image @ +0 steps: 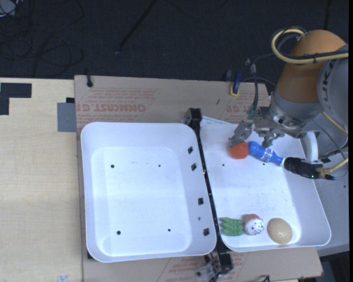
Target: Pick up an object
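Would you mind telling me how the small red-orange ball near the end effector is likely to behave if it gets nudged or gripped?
The red-orange ball looks round and smooth, so it would probably roll across the flat floor of the right bin if nudged. It lies beside the blue bottle, which might stop it. Its curved surface may slip from the end effector unless gripped centrally.

Two shallow white plastic bins sit side by side on the pale wooden desk [29, 175], over a sheet of brown cardboard [147, 98]. The left bin [94, 140] has small dark holes in its floor. In the right bin [317, 216], the grey arm's claw [256, 135] hangs with fingers spread above a small round orange-red ball [239, 150] and a blue plastic bottle [265, 153] lying beside it. Along the near wall lie a green leafy toy [230, 225], a small white and red object [253, 224] and a tan egg-shaped object [279, 230].
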`<state>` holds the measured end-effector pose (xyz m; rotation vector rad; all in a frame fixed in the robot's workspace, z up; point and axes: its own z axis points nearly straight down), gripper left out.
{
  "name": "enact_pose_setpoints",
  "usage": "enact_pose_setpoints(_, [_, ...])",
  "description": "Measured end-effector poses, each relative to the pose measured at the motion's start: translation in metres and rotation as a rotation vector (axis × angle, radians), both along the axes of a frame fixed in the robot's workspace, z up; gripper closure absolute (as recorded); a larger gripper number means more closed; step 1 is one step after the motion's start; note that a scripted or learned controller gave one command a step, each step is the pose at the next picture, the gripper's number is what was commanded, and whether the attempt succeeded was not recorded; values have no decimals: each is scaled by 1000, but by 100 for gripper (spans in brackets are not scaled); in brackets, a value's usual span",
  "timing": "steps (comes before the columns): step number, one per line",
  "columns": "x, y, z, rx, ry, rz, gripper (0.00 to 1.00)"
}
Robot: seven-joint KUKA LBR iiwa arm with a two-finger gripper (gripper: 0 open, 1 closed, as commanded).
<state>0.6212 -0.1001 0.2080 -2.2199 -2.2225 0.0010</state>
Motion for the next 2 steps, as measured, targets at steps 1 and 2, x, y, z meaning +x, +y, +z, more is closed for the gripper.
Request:
enact_pose_setpoints(1, [0,0,10,1,1,1,100])
enact_pose_setpoints(2, [-66,3,83,1,3,-4,100])
